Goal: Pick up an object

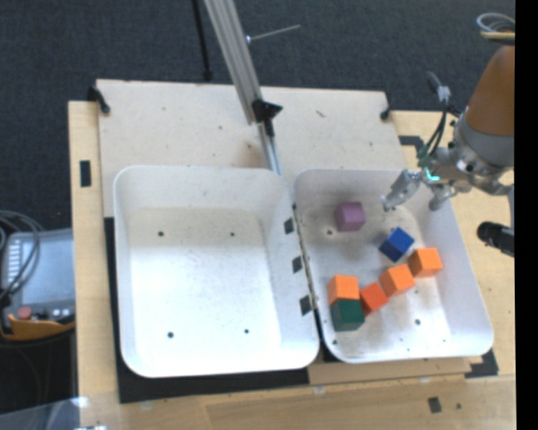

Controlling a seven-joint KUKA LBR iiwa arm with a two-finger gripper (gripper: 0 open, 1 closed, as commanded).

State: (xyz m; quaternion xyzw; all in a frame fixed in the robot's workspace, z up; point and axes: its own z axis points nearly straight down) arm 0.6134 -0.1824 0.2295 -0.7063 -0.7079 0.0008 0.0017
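The arm (491, 106) enters from the right, its orange band above a grey wrist, and its gripper (419, 193) hangs over the upper right part of the right bin (466, 330). The two fingers (396, 192) stand apart, spread to either side, with nothing between them. All the blocks lie in the right bin. A purple block (350, 215) sits near the bin's upper middle, to the left of the gripper and apart from the others. A blue block (396, 244) lies just below the gripper, close to but not under the fingers. Just beside it, to the lower right, an orange block (425, 262) begins a slanting row that runs down to the left: a second orange block (397, 279) touches or nearly touches it, and a small red-orange block (374, 296) follows. Farther left, another orange block (344, 288) sits right above a dark green block (347, 313), the two touching, near the bin's left wall. The left bin (134, 330) sits alongside, its rim meeting the right bin's. Both bins rest on a pale wooden bench (88, 267), and a slanted metal post (236, 56) rises from the board behind them. At the far left, beside the bench, lies a handheld pendant (31, 280) with cables.
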